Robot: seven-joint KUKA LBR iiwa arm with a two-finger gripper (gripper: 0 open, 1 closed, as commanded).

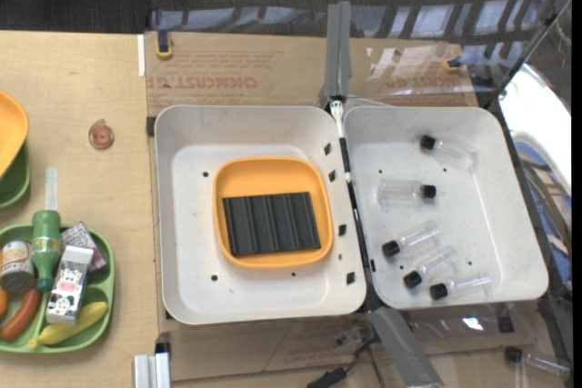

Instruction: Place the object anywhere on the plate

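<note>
An orange plate (270, 174) with a dark ribbed insert (273, 223) lies in the middle of the left white bin (186, 223). In the right white bin (496, 195) lie several clear plastic vials with black caps: one near the back (443, 148), one in the middle (406, 191), one lower (408, 241), and two near the front (427, 271) (459, 287).
On the wooden bench at left sits a green tray (95, 323) with toy food and a small bottle (45, 245). An orange and green dish (9, 150) is at the far left edge. A small pink disc (101, 134) lies on the wood.
</note>
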